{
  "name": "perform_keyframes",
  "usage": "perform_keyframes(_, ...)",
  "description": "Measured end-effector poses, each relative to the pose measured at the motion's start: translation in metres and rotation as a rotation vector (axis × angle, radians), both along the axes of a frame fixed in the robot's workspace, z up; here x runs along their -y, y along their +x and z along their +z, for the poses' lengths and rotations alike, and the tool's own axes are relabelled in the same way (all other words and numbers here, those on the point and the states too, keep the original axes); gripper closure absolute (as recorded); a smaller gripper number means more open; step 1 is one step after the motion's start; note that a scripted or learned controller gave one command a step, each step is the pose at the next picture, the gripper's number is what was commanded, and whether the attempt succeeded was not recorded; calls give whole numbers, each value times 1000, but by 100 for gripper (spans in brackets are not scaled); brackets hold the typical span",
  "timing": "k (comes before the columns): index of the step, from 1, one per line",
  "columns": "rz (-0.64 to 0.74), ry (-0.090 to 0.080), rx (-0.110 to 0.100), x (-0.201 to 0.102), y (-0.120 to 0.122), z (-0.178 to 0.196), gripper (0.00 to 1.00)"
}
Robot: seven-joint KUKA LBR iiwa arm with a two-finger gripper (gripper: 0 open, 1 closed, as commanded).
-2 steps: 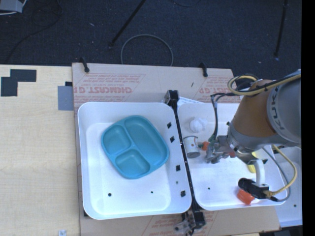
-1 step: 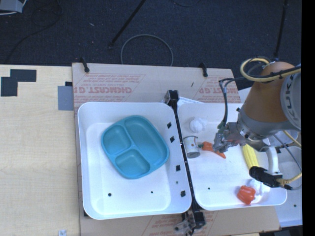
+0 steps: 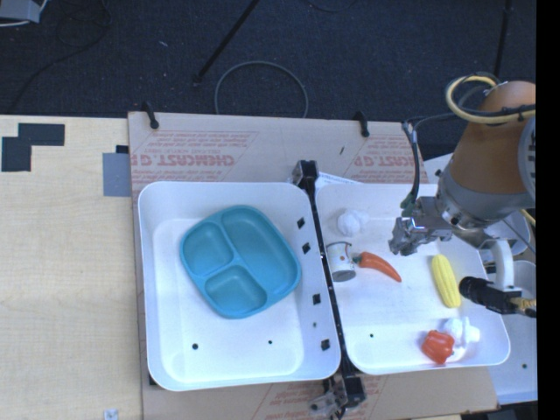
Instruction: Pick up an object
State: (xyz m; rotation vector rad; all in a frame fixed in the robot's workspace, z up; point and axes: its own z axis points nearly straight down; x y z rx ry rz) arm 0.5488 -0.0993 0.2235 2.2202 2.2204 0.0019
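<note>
Gripper (image 3: pixel 404 237) state cannot be told; a miss is risked, with carrot (image 3: pixel 381 265) and corn (image 3: pixel 444 280) set apart below.

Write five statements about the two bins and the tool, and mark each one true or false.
1. The blue divided plate lies in the left bin. True.
2. The yellow corn cob lies on the blue divided plate. False: it lies in the right bin.
3. The tool hangs over the right bin. True.
4. The orange carrot is gripped by the tool. False: it lies on the bin floor, left of the tool.
5. The left bin holds three toys. False: it holds the plate alone.
</note>
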Motion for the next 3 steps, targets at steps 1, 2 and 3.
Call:
perform_keyframes(1,0,0,1,1,1,51,100)
perform_keyframes(2,3,2,-7,-54,-14,34,100)
perform_keyframes(3,3,2,-8,-102,-26,16,100)
